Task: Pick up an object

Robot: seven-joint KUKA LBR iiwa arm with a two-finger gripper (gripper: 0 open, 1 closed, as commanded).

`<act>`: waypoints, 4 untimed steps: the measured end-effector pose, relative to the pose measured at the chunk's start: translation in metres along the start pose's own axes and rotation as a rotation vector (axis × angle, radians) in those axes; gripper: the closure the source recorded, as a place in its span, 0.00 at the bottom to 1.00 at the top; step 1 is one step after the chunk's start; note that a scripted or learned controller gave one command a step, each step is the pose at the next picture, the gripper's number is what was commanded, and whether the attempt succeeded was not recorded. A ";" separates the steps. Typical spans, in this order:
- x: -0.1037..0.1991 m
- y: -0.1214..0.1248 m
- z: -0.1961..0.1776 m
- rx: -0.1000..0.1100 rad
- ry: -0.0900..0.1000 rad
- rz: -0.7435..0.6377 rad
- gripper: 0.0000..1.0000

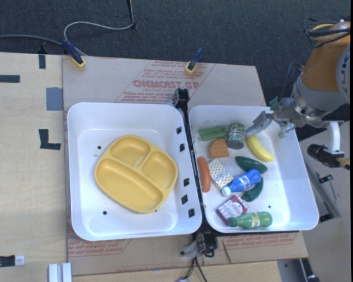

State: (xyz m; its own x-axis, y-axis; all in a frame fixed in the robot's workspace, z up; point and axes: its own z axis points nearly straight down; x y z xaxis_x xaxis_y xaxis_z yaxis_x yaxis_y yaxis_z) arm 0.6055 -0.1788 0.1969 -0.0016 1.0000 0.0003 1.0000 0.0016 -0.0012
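The right bin holds several toy foods: a yellow banana, a small can, a green cucumber, a brown bread slice, an orange sausage, a blue bottle, a red packet and a green bottle. My gripper hangs over the bin's far right corner, just above the banana and beside the can. Its fingers are spread apart and open, with nothing between them.
The left bin carries a yellow divided plate. A checkered wafer packet and dark green vegetables lie mid-bin on the right. Black clips line the wall between the bins. Cardboard lies under both.
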 end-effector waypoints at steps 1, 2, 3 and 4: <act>0.012 0.027 0.111 -0.004 -0.001 0.000 0.00; 0.011 0.029 0.099 -0.008 -0.004 -0.002 1.00; 0.023 -0.019 -0.005 -0.002 -0.001 0.001 1.00; 0.058 -0.046 -0.050 -0.001 0.000 0.000 1.00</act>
